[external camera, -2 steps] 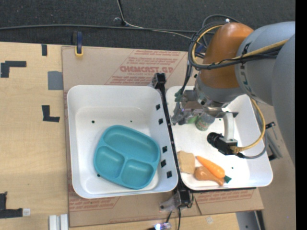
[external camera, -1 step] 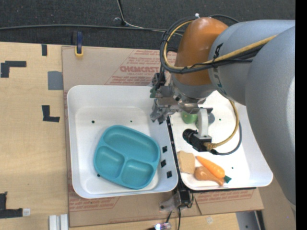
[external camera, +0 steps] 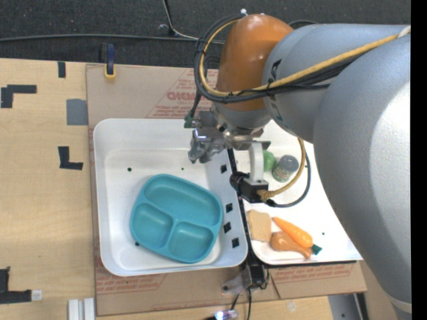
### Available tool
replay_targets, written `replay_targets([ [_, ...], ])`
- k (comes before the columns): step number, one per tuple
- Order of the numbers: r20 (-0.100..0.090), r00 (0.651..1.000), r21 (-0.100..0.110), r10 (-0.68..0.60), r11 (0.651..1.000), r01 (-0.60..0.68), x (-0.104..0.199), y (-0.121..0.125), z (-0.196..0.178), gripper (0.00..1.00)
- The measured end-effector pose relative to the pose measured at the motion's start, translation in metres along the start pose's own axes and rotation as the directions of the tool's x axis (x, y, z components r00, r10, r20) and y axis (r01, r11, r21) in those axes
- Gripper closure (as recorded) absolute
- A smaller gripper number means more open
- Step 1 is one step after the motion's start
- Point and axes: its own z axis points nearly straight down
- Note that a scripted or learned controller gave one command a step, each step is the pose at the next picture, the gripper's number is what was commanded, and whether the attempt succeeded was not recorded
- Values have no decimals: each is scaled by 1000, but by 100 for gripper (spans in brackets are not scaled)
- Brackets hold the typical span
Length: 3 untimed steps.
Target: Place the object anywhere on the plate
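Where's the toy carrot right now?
The carrot lies in the right bin, near its front edge, just right of the tan bread slice and partly over a tan piece, across the divider from the blue plate.

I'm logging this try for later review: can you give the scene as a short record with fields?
plate: blue, three compartments, in left bin
plate contents: nothing on it
left bin: white
right bin: white
right bin items: carrot, cracker-like slab, green piece, small can
pincer: above the left bin's far right part
pincer grip: cannot tell
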Motion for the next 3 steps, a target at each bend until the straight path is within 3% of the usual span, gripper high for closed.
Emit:
replay_targets([
  [1,3,1000,1,3,1000,-3,1,7,9,100],
  [2,2,1000,1,4,1000,-4,-4,-5,0,100],
  [3,2,1000,1,3,1000,-3,-4,-4,0,0],
])
